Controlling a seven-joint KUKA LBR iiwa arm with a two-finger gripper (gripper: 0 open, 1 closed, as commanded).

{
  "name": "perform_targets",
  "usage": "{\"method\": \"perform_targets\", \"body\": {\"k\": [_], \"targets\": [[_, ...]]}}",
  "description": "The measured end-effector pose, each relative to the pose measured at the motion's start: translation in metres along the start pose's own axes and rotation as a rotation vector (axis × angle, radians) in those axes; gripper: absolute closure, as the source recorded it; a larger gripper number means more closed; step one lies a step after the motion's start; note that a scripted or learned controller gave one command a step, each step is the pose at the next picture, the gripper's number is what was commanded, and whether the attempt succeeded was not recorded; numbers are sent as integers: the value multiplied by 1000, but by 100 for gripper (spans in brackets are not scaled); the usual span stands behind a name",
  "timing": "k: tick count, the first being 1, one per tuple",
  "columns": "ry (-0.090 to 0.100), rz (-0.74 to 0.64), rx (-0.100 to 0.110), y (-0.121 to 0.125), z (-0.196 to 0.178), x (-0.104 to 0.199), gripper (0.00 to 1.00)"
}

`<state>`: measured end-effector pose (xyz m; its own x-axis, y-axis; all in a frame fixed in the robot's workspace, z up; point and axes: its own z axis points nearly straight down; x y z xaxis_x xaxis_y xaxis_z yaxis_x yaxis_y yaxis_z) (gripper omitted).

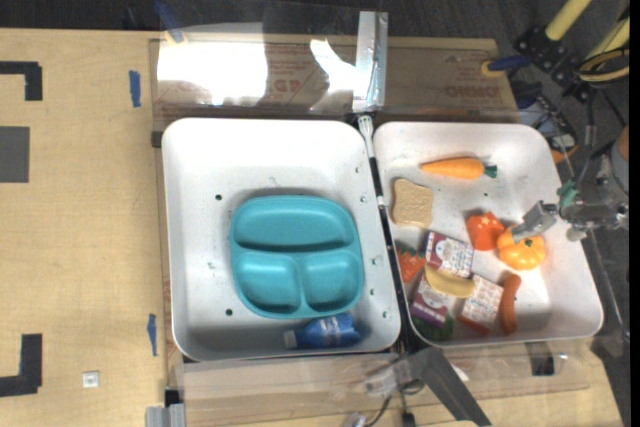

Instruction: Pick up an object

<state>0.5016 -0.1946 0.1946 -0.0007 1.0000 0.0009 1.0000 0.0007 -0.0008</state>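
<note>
- The claw (542,215) hangs at the right bin's (570,310) right side; whether it is open cannot be told.
- A yellow-orange toy (523,252) lies just below it; a carrot (455,169) lies up-left.

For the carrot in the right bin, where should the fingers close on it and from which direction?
Grip the carrot across its thick orange middle, coming straight down from above. It lies flat and alone near the far wall of the right bin, long axis running left to right with the green stem on the right, so fingers closing across its narrow width should find free space on both sides.
</note>
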Motion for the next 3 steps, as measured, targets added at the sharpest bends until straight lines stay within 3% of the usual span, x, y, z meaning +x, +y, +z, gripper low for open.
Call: {"method": "perform_targets", "body": {"k": [1, 2, 3], "targets": [[-3, -41, -3, 10, -1, -20, 0], [-2, 175, -4, 53, -17, -5, 0], [-1, -37, 0, 125, 55, 20, 0]]}}
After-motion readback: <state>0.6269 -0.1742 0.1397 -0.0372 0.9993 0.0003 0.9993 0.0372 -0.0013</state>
